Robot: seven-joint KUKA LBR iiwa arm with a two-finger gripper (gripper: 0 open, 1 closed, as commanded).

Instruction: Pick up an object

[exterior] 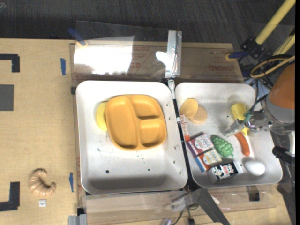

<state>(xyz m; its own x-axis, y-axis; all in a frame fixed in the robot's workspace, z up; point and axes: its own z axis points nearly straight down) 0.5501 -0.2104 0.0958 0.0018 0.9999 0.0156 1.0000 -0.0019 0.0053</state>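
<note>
Orange tray (136, 122) sat in left bin (89, 139), well left of gripper (236, 125). Gripper hovered low in right bin (218, 90), finger state impossible to tell. Orange carrot (243, 144) just below-right, yellow cup (238, 110) just above. Nothing visibly held; pick judged still undone.

A croissant (42, 182) lies on the tan bench (33, 125); blue tape strips (63, 66) mark it; yellow cables (269, 65) far right.

bright overhead light, glare on the clear sheet (123, 55), edges perhaps slightly soft.
</note>
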